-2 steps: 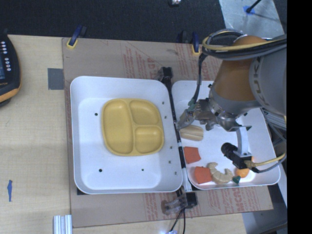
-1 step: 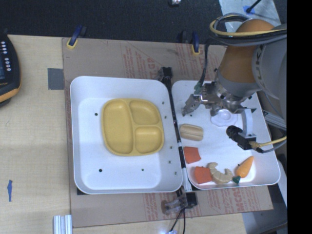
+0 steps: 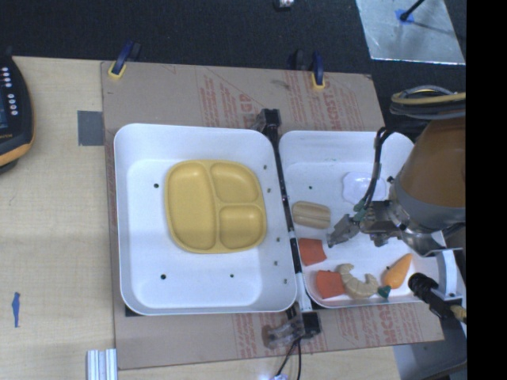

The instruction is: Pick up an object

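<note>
Jaws [image 3: 348,229] hover beside bread roll [image 3: 310,214], right bin [image 3: 317,153].

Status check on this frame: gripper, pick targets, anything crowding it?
Gripper low in right bin, nothing seen between fingers. Bread roll, red block, carrot loose nearby. Yellow tray in left bin.

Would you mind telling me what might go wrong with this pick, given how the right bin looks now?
1. The tool hangs among crowded items: bread roll, red block and carrot lie close together, so it may nudge a neighbour or close on two.
2. These items sit near the right bin's walls, so a descent there might strike the rim.
</note>
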Action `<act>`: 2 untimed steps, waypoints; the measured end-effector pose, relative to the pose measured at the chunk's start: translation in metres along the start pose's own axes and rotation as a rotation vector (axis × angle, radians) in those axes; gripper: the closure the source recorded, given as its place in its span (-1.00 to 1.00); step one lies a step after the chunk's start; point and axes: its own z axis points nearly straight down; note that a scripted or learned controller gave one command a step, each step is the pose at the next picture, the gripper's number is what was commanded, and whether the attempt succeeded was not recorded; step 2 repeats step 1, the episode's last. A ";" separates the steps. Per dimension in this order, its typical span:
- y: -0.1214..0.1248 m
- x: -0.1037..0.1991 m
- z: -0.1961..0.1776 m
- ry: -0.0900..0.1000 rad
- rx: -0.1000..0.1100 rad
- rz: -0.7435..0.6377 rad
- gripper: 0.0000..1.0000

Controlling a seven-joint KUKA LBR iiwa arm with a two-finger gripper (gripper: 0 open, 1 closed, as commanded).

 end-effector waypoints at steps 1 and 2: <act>0.006 -0.056 0.052 0.000 -0.006 -0.003 -1.00; 0.006 -0.056 0.052 0.000 -0.006 -0.003 -1.00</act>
